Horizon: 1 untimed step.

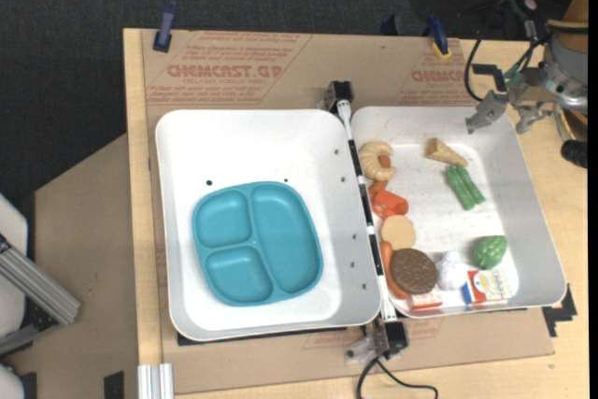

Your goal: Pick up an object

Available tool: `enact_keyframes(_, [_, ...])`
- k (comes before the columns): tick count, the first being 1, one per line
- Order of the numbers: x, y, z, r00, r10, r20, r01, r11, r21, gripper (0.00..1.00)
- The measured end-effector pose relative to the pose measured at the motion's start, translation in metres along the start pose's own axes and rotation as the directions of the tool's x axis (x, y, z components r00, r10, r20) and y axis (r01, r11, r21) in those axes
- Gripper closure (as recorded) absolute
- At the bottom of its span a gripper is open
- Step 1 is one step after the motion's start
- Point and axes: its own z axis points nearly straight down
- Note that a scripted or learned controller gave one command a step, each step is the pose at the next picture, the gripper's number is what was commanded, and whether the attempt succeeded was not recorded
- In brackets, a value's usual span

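Figure. Two white bins side by side, read from the near edge of the bench to the far edge; positions are given relative to the right bin (528, 201).

Near: along the bin's front wall lie a red-and-white carton (489, 285), a pale wrapped item (452, 272), a brown patty (413, 271) and a green leafy piece (489, 251). Beside the bin, in the left bin (177, 201), rests a teal tray (257, 241) with three compartments.

Middle: against the bin's left wall sit a tan disc (397, 231), an orange-red piece (388, 201) and a pale pastry (378, 160). A green stick (464, 187) lies near the centre, apart from its neighbours.

Far: a tan wedge (446, 151) lies just short of the bin's back wall. The gripper (493, 110) hangs over the bin's far right corner, its two fingers spread and nothing between them.

Judgement: the pick has not begun. The wedge and the stick are the closest candidates and stand clear of other items, so either should suit a clean grasp. A good attempt would centre the fingers over the chosen piece, straddle its short axis, and descend fully before closing. The crowded front row risks a pinch on two items at once.
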Motion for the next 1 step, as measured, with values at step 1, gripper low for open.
enact_keyframes(1, [0.0017, -0.0239, 0.1084, 1.000, -0.002, -0.017, 0.002, 1.000, 0.007, 0.00])
